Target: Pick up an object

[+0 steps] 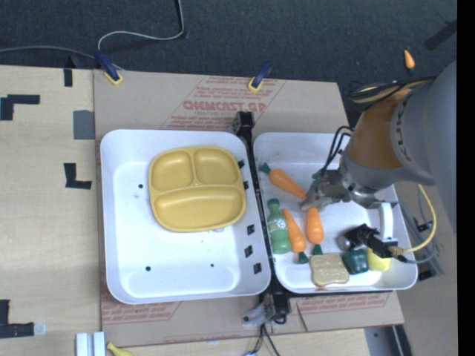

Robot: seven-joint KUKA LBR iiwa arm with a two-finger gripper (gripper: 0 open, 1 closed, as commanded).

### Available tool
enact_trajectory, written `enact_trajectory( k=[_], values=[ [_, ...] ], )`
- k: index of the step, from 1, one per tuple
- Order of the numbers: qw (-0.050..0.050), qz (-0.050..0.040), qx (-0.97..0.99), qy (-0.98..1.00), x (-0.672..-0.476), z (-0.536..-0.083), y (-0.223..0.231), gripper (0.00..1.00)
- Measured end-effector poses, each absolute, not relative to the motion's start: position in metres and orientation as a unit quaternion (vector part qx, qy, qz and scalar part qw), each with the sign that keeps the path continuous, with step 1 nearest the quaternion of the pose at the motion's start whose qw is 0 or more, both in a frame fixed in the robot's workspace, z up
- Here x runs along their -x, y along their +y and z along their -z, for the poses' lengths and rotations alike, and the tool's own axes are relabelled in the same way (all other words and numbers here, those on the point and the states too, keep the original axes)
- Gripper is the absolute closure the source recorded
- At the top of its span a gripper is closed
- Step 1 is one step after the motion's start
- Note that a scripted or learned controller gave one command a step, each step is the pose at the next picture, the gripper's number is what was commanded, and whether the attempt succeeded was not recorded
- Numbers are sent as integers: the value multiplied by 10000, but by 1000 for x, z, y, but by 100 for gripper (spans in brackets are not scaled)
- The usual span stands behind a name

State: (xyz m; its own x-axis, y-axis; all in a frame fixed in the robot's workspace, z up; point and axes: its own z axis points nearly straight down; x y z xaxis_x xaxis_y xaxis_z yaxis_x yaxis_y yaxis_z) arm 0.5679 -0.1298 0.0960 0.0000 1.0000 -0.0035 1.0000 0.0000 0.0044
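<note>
Overhead, at a slant, two shallow white bins sit side by side on a sheet of brown cardboard (215, 102). The left bin (122, 228) holds a yellow divided plate (197, 187), lying flat in its upper half.

The right bin (297, 148) holds a scatter of small toy foods. An upper carrot (286, 183) lies at a diagonal near the bin's left wall. Below it a green bottle (278, 228) lies against that wall, with a long carrot (295, 231) just beside it and a short carrot (315, 226) just to the right of that. A tan slice of bread (329, 270) rests near the bin's front edge, with a green block (357, 261) and a yellow piece (379, 262) beside it towards the right corner.

The grey arm (382, 143) with its orange band reaches in from the right. Its gripper (316, 197) sits low over the middle of the right bin, between the upper carrot and the short carrot, just above the short carrot's top end. Whether the gripper is spread or pressed together cannot be told from this angle, and nothing is seen held in it
</note>
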Motion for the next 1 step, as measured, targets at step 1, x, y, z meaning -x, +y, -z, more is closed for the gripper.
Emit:
enact_trajectory(
  k=[1],
  values=[
    [11,-6,-7064,7078,-550,-240,-88,100]
  ],
)
